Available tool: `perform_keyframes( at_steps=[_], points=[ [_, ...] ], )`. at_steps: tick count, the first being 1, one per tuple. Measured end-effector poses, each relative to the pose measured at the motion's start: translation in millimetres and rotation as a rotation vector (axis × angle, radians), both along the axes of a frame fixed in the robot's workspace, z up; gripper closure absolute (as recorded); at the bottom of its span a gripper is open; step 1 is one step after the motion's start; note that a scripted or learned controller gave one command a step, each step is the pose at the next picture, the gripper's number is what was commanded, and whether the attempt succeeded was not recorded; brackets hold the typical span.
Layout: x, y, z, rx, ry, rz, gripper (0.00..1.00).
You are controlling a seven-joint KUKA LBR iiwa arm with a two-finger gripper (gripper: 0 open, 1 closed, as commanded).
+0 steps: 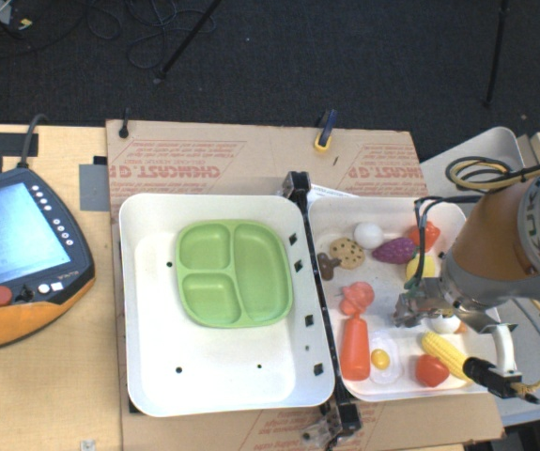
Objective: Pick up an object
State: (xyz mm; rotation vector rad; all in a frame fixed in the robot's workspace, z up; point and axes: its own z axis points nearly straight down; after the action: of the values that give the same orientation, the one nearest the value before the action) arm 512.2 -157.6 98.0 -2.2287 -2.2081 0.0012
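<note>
The right bin (457,216) holds several toy foods: a cookie (347,251), a white egg (369,235), purple grapes (395,249), a pink piece (356,296), an orange carrot (355,346), a fried egg (380,358), a corn cob (445,350) and a red tomato (430,371). My gripper (408,309) is low inside this bin, right of the pink piece and above the fried egg. It partly hides a yellow piece (418,269) and a small white piece (445,324). Nothing is visibly held.
The left bin (147,346) carries a green divided plate (232,273). A black divider (309,280) runs between the bins. A teach pendant (21,242) lies at the far left. Cardboard (251,158) with a yellow clamp (324,139) sits behind the bins.
</note>
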Motion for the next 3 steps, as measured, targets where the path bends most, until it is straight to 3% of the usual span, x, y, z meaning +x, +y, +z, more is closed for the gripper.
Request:
perform_keyframes(
  at_steps=[2,3],
  points=[
    [-0.3,0.8,103.0,-0.003,-0.005,0.009,1.00],
    [0.1,-0.6,131.1,-0.003,-0.005,0.010,1.00]
  ],
)
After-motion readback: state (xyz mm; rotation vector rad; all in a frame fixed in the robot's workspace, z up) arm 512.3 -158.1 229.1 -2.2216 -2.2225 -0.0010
